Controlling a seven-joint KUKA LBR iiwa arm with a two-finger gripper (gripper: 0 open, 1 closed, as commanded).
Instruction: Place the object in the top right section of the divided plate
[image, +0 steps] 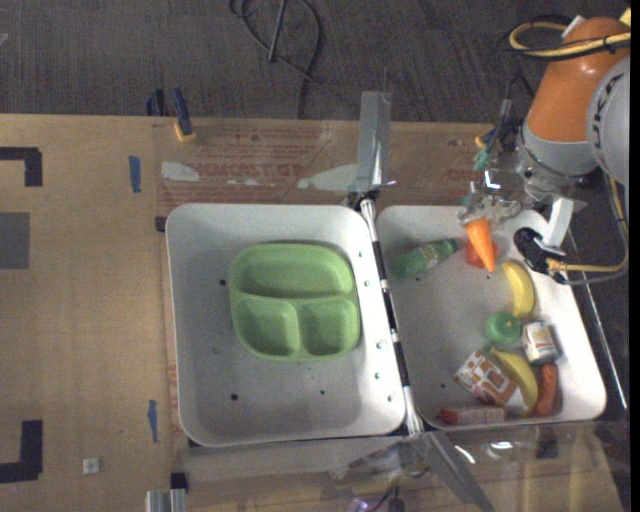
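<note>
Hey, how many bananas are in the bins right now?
2. One banana lies near the right bin's far right side, below the carrot. The other banana lies near its front, beside the hot dog. More could be hidden under other items.

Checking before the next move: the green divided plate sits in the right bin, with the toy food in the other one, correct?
Not quite. The camera view shows the green divided plate in the left bin; the toy food, such as the carrot and banana, lies in the right bin.
</note>
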